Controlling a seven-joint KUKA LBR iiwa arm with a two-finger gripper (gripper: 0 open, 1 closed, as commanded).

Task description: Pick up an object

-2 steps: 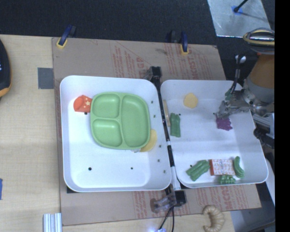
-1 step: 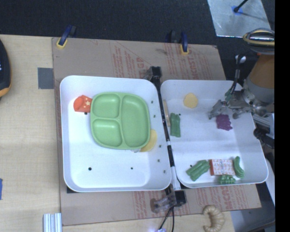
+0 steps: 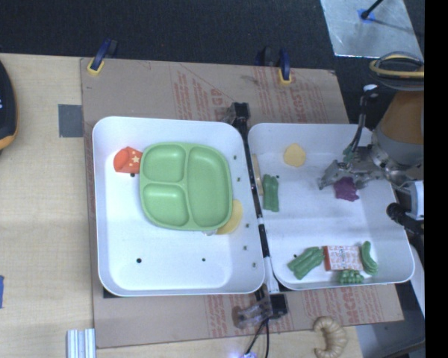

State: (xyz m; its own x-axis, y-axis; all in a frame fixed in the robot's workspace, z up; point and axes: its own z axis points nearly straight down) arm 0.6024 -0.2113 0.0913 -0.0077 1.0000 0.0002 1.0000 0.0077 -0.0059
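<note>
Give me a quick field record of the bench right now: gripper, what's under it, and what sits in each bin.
gripper: low in the right bin, over the purple object; grip not confirmed
left bin: green divided plate, red piece at its left edge, yellow piece partly under its right edge
right bin: yellow disc, green piece near the left wall, green items and a red-and-white packet along the near edge

A light wooden bench [image 3: 37, 222] is covered in the middle by a brown cardboard sheet [image 3: 209, 88], clamped at its far edge. Two white bins, the left bin [image 3: 112, 267] and the right bin [image 3: 392, 271], are set side by side on it. A pale curled object [image 3: 331, 336], possibly a toy, lies at the near edge.
</note>
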